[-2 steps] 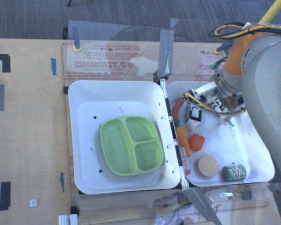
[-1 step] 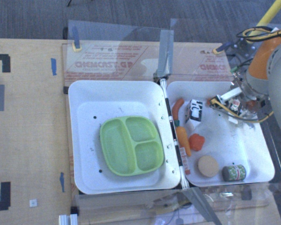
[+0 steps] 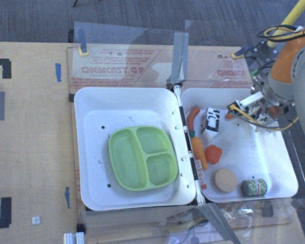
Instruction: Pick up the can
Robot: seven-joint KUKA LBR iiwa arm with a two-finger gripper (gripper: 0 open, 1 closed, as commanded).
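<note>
1. Lying on its side in the right bin (image 3: 290, 161), near the front right corner, is the can (image 3: 254, 187), long axis running left-right.
2. Just left of it sits a tan disc (image 3: 225, 180).
3. Up at the bin's far right edge hangs the gripper (image 3: 255, 108), well apart from the can; fingers are lost in cabling, so I cannot tell their state.
4. Over left, a green divided plate (image 3: 142, 157) rests in the other bin (image 3: 91, 105).

Matt green plastic divided plate (image 3: 142, 157), smooth white plastic bins (image 3: 86, 136), can (image 3: 253, 187) wore a green printed label, bench (image 3: 30, 151) looked like pale matt wood, clear glossy sheet (image 3: 127, 50) behind.
</note>
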